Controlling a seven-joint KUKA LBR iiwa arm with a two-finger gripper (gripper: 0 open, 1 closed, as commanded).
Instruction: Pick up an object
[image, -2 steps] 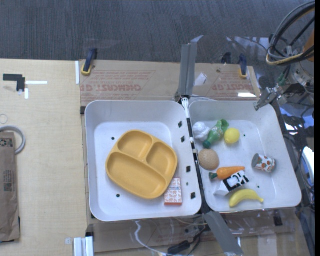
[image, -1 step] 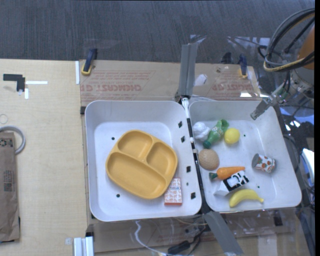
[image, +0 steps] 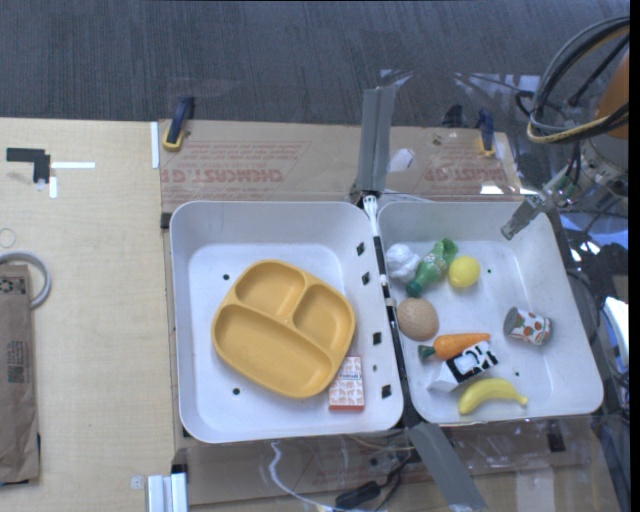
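Observation:
The right bin (image: 560, 395) holds several objects: a white crumpled piece (image: 402, 262), a green vegetable (image: 432, 262), a yellow lemon (image: 463, 272), a brown round ball (image: 418, 319), an orange carrot (image: 462, 343), a black-and-white carton (image: 465, 364), a banana (image: 490, 395) and a small printed can (image: 527, 326) lying on its side. My gripper (image: 524, 217) hangs over the right bin's far right corner, up and to the right of the lemon and apart from every object. Nothing is seen in it.
The left bin (image: 190, 300) carries a yellow divided plate (image: 284, 326) and a small red-and-white box (image: 347, 385) by its near right corner. Cables (image: 575, 80) loop at the top right. A brown paper bag (image: 15, 370) lies on the bench at far left.

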